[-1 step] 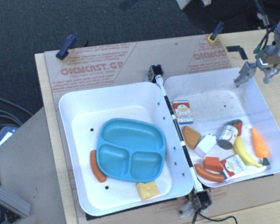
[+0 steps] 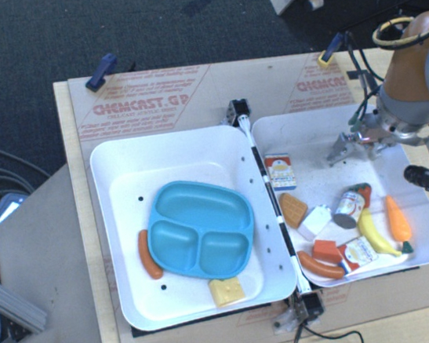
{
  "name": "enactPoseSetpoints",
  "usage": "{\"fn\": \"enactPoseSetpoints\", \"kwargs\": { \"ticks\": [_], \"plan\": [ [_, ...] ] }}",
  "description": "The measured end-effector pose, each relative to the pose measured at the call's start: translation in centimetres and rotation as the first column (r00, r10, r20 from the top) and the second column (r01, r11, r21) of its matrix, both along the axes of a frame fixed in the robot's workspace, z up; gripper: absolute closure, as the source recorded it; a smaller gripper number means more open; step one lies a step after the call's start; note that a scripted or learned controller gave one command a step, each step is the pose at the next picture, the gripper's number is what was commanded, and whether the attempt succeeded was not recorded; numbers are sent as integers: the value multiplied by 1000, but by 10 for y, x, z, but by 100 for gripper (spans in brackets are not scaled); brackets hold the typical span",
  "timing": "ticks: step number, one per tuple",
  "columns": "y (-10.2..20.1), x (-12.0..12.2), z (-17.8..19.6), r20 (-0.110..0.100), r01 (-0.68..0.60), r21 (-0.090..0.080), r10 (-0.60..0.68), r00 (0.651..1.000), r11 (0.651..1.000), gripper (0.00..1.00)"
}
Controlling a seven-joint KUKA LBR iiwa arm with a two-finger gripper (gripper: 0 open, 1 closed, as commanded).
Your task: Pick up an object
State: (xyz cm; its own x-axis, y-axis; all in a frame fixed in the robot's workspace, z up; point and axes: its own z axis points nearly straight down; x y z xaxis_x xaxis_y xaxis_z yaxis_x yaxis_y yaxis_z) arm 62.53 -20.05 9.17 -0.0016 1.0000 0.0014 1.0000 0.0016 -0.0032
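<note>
Along the left bin's (image 2: 118, 220) left wall lies a hot dog (image 2: 149, 254), touching the blue divided plate (image 2: 200, 229) that takes up most of the floor; a yellow cheese wedge (image 2: 227, 291) sits near the front rim. Right bin (image 2: 303, 126): red-and-white carton (image 2: 279, 172) and cracker (image 2: 293, 209) hug the dividing wall, second hot dog (image 2: 320, 265), can (image 2: 349, 205), banana (image 2: 377, 234), carrot (image 2: 398, 218) crowd the front half. Back half bare. Gripper (image 2: 347, 146) hangs over that open floor, fingers spread, nothing between them.
</note>
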Motion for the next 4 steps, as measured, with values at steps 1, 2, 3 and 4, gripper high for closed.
{"fn": "enactPoseSetpoints", "kwargs": {
  "ticks": [1,2,3,4],
  "plan": [
    [43,14,-7,0,1,1,-1,1000,1000,0],
    [43,14,3,2,-1,-1,1,1000,1000,100],
    [43,14,3,1,-1,-1,1,1000,1000,0],
    [43,15,13,3,-2,-1,2,1000,1000,100]
  ]
}}
